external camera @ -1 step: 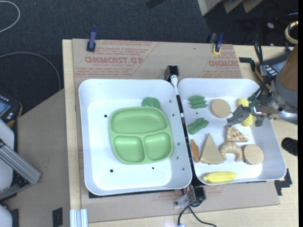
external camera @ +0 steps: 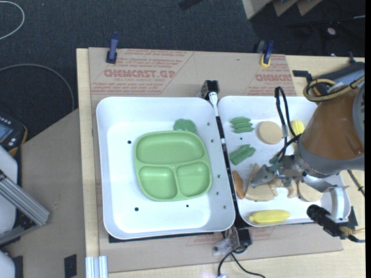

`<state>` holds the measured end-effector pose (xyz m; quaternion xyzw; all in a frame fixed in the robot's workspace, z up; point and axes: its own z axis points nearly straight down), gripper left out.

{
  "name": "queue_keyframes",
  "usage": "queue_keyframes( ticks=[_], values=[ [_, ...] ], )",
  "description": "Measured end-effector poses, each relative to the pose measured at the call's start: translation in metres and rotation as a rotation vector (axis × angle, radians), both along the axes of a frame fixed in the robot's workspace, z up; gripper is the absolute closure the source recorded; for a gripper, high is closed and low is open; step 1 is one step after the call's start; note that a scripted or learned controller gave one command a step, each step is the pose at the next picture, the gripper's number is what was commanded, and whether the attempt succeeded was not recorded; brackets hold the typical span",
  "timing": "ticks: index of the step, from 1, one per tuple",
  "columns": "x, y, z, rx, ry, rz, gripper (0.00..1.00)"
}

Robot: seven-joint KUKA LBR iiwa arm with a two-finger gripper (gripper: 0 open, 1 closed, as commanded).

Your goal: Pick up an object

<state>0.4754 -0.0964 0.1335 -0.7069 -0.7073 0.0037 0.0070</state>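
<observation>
The gripper [external camera: 268, 174] sits low in the right bin [external camera: 255, 218] over tan food pieces [external camera: 259, 191]; whether its fingers are open, I cannot tell; a green tray [external camera: 172, 165] lies in the left bin [external camera: 116, 213].

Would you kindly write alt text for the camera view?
A grey-and-orange robot arm's tool reaches low into the right bin, among scattered toy food including a yellow banana and green pods. The left bin holds a green divided plate.

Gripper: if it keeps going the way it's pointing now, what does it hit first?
The gripper points toward the view's left, low over the right bin. First in line is probably the tan bread-like piece just below it, then the orange piece. Depth is hard to judge from above.
</observation>
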Motion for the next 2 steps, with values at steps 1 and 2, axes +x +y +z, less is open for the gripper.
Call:
queue_keyframes(
  ticks=[1,2],
  values=[
    [0.004,-0.002,0.017,-0.006,-0.018,-0.003,1.0],
    [0.036,-0.015,-0.022,-0.006,-0.016,-0.001,1.0]
  ],
)
